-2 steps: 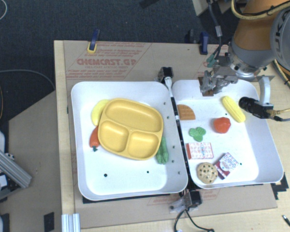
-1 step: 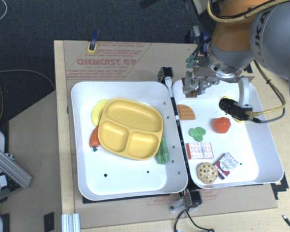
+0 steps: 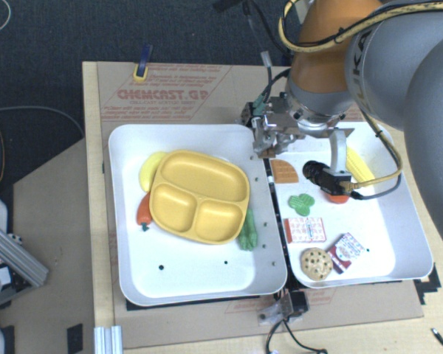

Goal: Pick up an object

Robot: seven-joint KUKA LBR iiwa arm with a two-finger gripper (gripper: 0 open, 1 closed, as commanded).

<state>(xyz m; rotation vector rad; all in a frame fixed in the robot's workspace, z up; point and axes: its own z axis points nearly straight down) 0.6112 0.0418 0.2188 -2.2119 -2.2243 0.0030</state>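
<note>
1. Cardboard-topped bench (image 3: 170,94) carries two white bins at frame centre: left bin (image 3: 125,198), right bin (image 3: 406,249).
2. Claw (image 3: 269,140) hangs over the divide at upper centre; whether it is open or closed cannot be told.
3. Nearest candidate: toast (image 3: 284,171), a flat brown slice in the right bin's upper-left corner, just below the claw.
4. Judged: the claw sits poised to descend there.
5. Yellow tray (image 3: 199,195) lies overturned in the left bin, covering part of a carrot (image 3: 144,211).

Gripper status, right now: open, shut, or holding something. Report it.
Gripper: cannot be told. It hangs over the inner rims where the two bins meet, near the toast slice, with nothing visibly held.
</note>
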